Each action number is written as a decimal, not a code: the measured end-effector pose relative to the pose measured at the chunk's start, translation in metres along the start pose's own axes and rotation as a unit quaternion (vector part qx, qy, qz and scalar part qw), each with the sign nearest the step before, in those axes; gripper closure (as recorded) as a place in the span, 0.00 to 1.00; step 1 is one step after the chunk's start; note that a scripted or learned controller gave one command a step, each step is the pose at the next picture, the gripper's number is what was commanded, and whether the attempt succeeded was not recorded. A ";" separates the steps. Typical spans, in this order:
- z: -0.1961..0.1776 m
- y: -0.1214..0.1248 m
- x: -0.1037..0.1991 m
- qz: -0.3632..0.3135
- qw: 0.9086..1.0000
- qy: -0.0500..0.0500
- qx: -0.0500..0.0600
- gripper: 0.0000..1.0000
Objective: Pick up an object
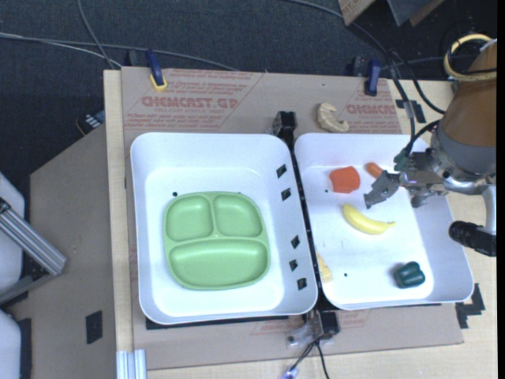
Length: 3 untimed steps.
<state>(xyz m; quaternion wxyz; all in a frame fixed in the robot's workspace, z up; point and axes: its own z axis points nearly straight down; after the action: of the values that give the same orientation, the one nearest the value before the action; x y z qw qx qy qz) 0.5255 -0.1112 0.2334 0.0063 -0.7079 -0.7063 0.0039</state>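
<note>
In the right bin [442, 287] lie a yellow banana [368, 221], a red-orange block [344, 180], a small orange piece [372, 169] and a dark green object [409, 275]. My gripper [399, 197] hangs over the bin's upper right part, just above and to the right of the banana. It is open, with one finger [380, 193] spread toward the red-orange block and the other [419, 197] to the right. Nothing is between them.
The left bin [150, 212] holds a green divided plate [216, 239]. A small yellow bit [323, 272] lies by the right bin's left wall. A beige object [332, 118] rests on the cardboard behind the bins. Blue clamps [156, 73] hold the board's back edge.
</note>
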 end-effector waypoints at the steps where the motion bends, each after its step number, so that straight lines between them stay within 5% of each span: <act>1: -0.006 0.002 0.000 -0.001 1.000 -0.001 -0.006 0.00; 3: 0.117 -0.005 -0.004 -0.001 1.000 0.000 -0.003 0.00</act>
<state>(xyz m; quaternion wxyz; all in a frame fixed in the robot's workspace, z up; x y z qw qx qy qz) 0.5188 -0.1148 0.1163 0.0040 -0.7074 -0.7068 0.0019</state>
